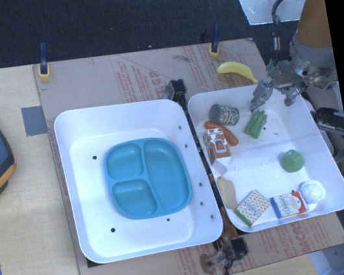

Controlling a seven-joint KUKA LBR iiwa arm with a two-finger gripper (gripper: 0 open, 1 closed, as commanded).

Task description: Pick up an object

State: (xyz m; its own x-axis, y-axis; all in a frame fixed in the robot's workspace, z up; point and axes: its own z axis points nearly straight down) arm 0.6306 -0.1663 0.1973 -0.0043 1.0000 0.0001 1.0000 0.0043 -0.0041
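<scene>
**Hand poised above the right bin, nothing picked yet**

Nearest the camera, along the front wall of the right bin [326, 159], lie a patterned packet [253, 207], a small carton [288, 204] and a white round piece [313, 191]. Further in sits a green ball [291, 160], then a green bottle-shaped toy [255, 124], a small can [224, 114] and an orange-and-white item [217, 142]. The left bin [81, 182] holds 1 blue divided plate [147, 176]. A banana [236, 71] rests on the bench beyond.

The hand [277, 90] hangs at the far edge, fingers spread apart, gripping nothing. This looks like the approach step. The green toy lies closest, so the next move likely calls for centring over it and descending.
</scene>
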